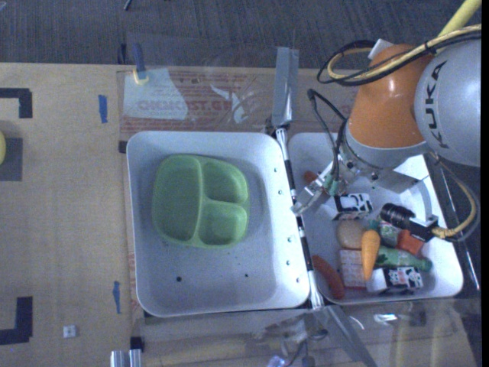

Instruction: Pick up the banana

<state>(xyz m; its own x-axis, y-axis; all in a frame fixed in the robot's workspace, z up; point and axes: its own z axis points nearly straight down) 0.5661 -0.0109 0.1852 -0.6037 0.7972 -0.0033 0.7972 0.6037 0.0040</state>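
1 small yellow shape (2, 148) shows at the far left edge of the bench (61, 228), cut off by the frame; too little of it is visible to say whether it is the banana, so where the banana lies cannot be told. Further right, the left bin (214, 277) holds 1 green divided plate (201, 199) with 3 compartments, set toward the bin's far left part. The gripper (312, 199) hangs low just inside the near-left wall of the right bin (445, 260), beside the seam between the 2 bins; whether it is spread or closed cannot be told. Just right of it lies a black-and-white cow-patterned block (353, 203). Below that sits a round tan piece (350, 234), touched by an orange carrot (369, 252) pointing toward the bin's front. A red pepper-like piece (330, 277) lies by the front-left corner. The arm (390, 105) covers the bin's far part.
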